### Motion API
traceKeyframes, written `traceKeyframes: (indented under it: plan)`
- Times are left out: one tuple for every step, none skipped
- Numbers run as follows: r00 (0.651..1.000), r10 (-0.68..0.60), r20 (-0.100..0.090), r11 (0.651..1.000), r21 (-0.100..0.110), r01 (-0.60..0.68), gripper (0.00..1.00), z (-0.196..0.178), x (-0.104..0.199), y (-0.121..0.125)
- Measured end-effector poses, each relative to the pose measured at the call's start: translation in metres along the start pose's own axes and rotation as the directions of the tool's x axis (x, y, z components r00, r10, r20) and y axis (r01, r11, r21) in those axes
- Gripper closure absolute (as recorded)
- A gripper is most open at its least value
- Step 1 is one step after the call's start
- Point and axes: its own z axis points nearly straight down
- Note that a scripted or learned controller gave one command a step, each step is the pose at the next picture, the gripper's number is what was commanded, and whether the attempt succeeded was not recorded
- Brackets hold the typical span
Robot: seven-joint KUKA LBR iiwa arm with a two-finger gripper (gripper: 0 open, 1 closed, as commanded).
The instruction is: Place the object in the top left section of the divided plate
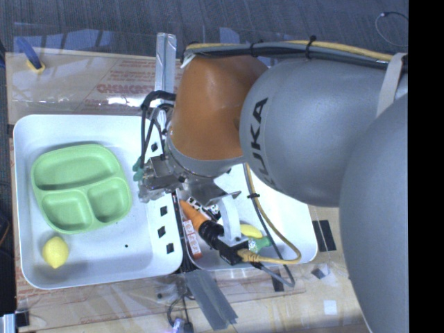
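Observation:
A green divided plate (48, 189) lies in the left bin (90, 266), with one long section at the back and two smaller ones toward the front; all three look bare. A yellow lemon (55, 251) rests on the bin floor just in front of the plate's left end. My gripper (154, 179) hangs under the orange wrist band over the wall between the two bins, just right of the plate. The wrist hides most of it, and I see nothing clearly held in it.
The arm covers most of the right bin (305, 248). Under it lie an orange carrot-like piece (193, 218) and a small yellow item (251, 231). Cables loop beside the wrist. A clear plastic sheet lies behind the bins.

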Motion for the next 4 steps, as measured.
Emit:
traceKeyframes:
  plan:
    - [1.0, 0.0, 0.0, 1.0, 0.0, 0.0, 0.0, 0.0, 0.0, 0.0]
    - [1.0, -0.006, 0.001, 1.0, 0.006, 0.006, 1.0, -0.008, 0.001, 0.001]
    - [0.991, -0.132, 0.002, 0.991, -0.005, 0.132, 1.0, -0.008, -0.021, -0.003]
    - [0.991, -0.137, 0.002, 0.991, 0.0, 0.137, 1.0, -0.016, -0.021, -0.002]
